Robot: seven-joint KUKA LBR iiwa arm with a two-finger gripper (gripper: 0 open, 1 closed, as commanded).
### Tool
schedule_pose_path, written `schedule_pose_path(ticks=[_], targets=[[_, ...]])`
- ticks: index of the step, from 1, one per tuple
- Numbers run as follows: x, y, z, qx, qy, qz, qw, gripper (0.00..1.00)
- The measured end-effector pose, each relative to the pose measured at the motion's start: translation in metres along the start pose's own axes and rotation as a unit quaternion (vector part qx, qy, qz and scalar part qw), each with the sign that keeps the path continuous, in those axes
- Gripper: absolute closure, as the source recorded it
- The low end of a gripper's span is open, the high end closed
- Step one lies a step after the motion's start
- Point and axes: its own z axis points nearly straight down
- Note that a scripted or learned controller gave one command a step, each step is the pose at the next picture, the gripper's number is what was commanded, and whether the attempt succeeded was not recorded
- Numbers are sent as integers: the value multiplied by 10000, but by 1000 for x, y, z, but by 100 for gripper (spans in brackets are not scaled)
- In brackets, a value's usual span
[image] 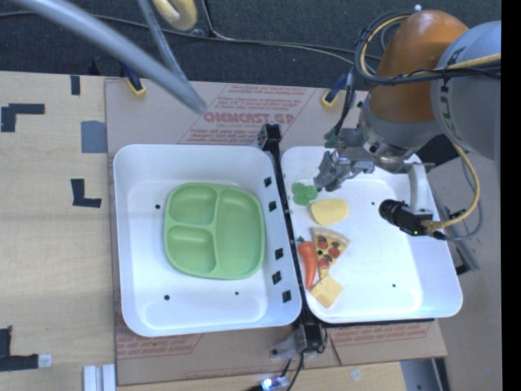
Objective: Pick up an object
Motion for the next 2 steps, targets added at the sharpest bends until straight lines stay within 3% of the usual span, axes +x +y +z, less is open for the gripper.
schedule_pose_path(ticks=[1,2], targets=[[51,-11,13,4,-8,5,10000,100],[99,-40,29,14,-7,5,10000,100]])
